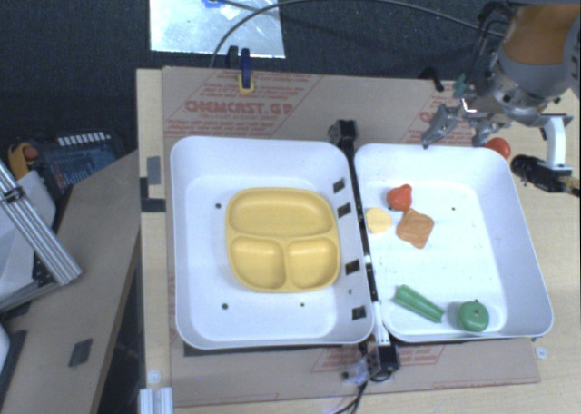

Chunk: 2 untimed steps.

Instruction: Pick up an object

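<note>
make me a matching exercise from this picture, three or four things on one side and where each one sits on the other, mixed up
Things:
1. yellow tray
2. green round piece
3. small red piece
4. gripper

Places:
A. near corner of the right bin
B. above the right bin's far edge
C. in the left bin
D. right bin, far from the camera, close to the divider

Pairs: 1-C, 2-A, 3-D, 4-B

You had just the one camera, fixed above the bench [109, 212] and tilted down on it at a slant, far enough back that both white bins fit whole within the frame. The left bin [195, 167] sat near the middle and the right bin [508, 221] ran close to the right edge. The arm [536, 31] came in at the upper right (cropped by the frame), and dark floor [73, 22] filled the top.
</note>
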### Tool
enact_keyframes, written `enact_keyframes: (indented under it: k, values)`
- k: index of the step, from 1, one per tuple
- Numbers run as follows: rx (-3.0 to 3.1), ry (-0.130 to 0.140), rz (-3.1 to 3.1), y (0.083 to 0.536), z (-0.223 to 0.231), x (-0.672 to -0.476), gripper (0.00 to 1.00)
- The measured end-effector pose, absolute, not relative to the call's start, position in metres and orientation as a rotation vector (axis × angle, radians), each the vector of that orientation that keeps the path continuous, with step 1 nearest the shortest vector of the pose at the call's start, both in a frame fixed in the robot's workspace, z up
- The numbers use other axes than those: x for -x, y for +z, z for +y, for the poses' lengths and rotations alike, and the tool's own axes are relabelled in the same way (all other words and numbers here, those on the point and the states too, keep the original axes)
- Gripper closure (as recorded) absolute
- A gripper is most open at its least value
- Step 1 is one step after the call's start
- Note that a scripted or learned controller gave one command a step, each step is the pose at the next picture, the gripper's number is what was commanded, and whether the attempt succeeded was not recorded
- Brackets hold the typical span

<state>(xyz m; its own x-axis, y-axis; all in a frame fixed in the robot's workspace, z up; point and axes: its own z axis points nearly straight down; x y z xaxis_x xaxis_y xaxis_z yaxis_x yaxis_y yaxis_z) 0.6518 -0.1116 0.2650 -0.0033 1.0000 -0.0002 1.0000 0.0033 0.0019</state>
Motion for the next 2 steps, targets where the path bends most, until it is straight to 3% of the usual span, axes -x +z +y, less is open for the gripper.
enact_keyframes:
  k: [2]
  values:
    - [-2.221,-0.002,2.222,0.168,-0.124,-0.662,0.00]
